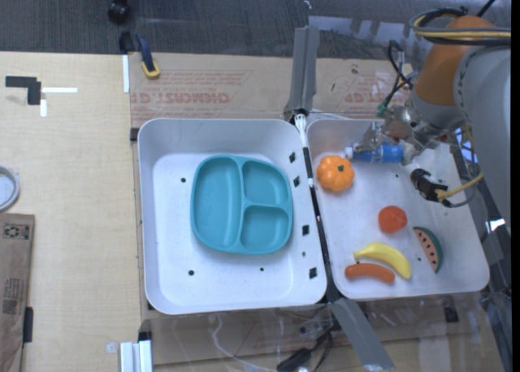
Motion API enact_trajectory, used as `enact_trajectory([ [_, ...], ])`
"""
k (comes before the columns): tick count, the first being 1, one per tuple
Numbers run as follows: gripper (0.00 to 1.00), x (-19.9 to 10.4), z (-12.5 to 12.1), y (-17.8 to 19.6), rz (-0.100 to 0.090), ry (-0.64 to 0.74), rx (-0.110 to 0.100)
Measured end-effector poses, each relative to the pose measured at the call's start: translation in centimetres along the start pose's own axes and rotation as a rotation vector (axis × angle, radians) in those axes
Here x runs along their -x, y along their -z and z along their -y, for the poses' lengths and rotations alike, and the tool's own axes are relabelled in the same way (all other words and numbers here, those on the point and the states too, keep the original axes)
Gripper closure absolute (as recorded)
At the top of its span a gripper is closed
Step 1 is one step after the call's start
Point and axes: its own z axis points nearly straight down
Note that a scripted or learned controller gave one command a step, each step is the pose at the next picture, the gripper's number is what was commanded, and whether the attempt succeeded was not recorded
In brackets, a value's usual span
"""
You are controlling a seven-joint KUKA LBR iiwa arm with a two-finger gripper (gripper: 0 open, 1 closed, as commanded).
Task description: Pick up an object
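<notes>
Two white bins (154, 224) on a light wooden bench (65, 192); jaws' state indiscernible.

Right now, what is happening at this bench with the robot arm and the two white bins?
The grey arm reaches in from the right, and its gripper is low over the far part of the right bin, at a blue object. I cannot tell whether it holds it. A small pumpkin, a tomato, a banana, a sausage and a watermelon slice lie in the same bin. The left bin holds a teal divided plate.
</notes>
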Motion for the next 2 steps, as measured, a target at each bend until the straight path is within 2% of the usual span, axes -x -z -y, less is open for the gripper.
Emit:
enact_trajectory([
  [1,0.0,4.39,1.1,-0.92,0.004,0.006,-0.015],
  [2,1.0,4.37,1.01,-0.01,0.006,0.009,-0.015],
])
